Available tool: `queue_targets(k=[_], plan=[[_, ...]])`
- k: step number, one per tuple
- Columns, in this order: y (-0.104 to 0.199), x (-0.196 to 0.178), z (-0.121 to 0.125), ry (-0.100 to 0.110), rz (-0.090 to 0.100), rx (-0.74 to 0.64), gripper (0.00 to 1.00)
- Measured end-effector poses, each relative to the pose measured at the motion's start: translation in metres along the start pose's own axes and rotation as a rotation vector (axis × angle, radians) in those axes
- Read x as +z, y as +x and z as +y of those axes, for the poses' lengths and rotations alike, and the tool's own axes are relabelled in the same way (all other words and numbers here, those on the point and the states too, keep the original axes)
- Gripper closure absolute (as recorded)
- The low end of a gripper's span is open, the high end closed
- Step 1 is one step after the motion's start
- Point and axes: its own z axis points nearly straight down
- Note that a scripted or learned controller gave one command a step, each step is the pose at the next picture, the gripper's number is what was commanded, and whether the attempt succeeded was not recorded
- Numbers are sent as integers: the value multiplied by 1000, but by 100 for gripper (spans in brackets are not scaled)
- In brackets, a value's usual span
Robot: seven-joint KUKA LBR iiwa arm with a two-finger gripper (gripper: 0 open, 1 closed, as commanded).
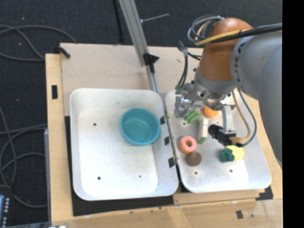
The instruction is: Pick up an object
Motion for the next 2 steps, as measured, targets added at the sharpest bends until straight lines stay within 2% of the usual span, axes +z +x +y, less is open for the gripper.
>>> queue_targets(k=[2], plan=[[95, -7, 8, 1, 0, 1, 100]])
